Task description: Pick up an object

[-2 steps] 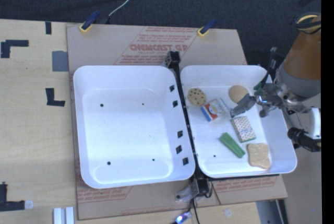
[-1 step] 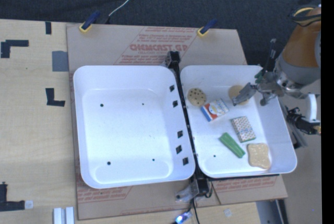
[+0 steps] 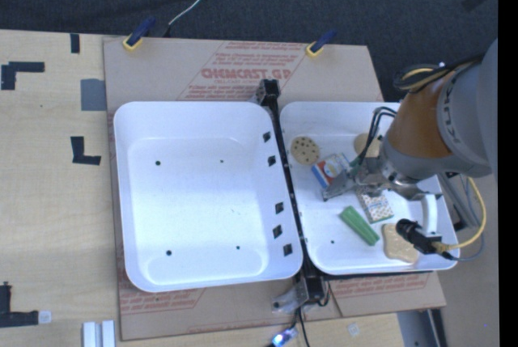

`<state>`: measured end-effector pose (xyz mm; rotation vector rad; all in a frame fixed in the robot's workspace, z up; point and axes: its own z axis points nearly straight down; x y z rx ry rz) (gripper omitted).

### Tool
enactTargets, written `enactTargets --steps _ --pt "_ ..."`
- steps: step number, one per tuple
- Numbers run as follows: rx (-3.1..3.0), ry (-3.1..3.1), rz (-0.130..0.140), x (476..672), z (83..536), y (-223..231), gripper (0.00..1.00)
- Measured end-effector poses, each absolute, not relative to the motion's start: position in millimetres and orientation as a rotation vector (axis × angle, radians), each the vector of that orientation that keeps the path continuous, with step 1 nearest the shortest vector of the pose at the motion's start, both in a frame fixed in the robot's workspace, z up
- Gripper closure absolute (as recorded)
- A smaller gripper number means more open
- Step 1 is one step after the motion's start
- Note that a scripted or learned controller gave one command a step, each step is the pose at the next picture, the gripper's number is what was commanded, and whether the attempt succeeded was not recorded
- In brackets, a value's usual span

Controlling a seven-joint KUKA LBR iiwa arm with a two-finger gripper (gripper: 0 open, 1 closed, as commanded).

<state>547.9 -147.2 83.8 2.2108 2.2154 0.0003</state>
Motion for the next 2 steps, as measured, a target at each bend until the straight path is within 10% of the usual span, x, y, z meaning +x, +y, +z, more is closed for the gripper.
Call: enactTargets --steps 1,2 --pt "2.219 2.208 0.002 514.3 88 -229 0.0" --pt "2.209 2.226 0.005 600.8 86 -171 0.0"
